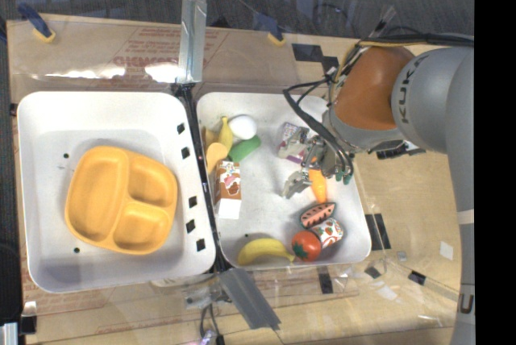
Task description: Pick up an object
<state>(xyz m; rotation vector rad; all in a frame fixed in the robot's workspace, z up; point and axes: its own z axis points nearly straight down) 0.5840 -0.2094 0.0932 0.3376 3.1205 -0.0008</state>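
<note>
The grey arm (427,97) is reached in from the right edge of the tabletop (403,198), its orange band (367,89) held above the right bin (266,105) and the wrist bent down toward that bin's right wall. The end effector (310,170) is lowered just over an orange carrot-like piece (319,189); whether it is spread or pressed together cannot be told. The piece is seen near the bin's right wall, its long axis running roughly from far edge to near edge. A banana (262,249) and a tomato (305,245) are laid along the near wall. In the left bin (40,114) a yellow divided tray (121,198) is placed.
</note>
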